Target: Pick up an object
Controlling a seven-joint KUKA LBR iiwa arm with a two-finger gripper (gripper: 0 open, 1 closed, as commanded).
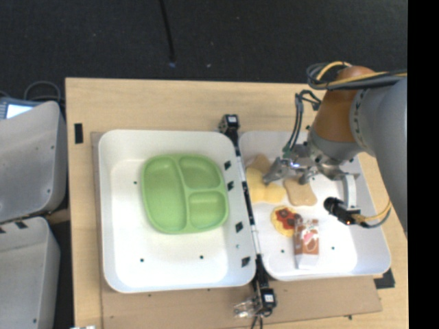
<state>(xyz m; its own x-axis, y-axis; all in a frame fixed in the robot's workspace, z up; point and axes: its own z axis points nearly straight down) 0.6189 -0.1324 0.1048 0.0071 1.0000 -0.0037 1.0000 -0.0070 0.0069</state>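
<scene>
**Arm low over the right bin, food pieces beneath it**

A pale wooden surface (171, 105) sits on dark carpet, with grey plastic containers (24, 163) at its nine o'clock edge. Two shallow white bins lie side by side on it. The left bin (123, 259) holds a green divided plate (184, 192) near its centre. The right bin (363, 252) holds small toy food pieces: a yellow slab (264, 192), a tan bread-like slice (302, 194) just beside it at three o'clock, a round pizza-like piece (285, 219) and a red-and-white packet (307, 240) at five o'clock of the slab.

The arm (374, 125) enters from three o'clock, its orange band (333, 118) above the wrist. The pincer (296, 172) hangs low over the tan slice and the slab; its metal parts blur together, so I cannot tell how wide it stands or whether it grips anything. A brownish piece (258, 163) at eleven o'clock of the slab is possibly another food item. A black cable (346, 212) crosses the bin.
</scene>
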